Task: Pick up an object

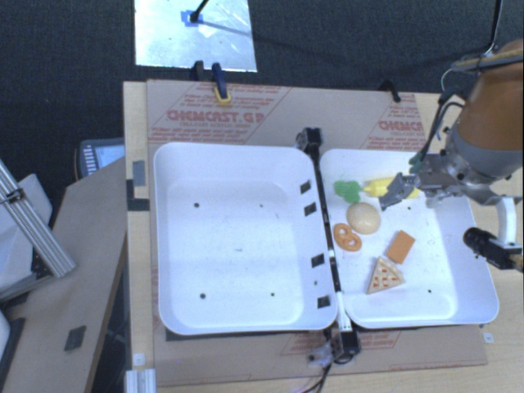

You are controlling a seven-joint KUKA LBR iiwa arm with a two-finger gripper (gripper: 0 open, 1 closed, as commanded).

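Approach step: gripper (399,191) hovered mid-right of frame over yellow item (378,187); finger state can't tell. Next: descend & close.

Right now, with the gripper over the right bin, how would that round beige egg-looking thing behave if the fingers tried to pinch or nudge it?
The egg-shaped piece looks smooth and rounded, so it would probably roll if nudged, perhaps toward the pretzel just beside it. Its curved sides may let it slip out of the gripper unless pinched across the middle. It looks like a rigid toy, probably light.
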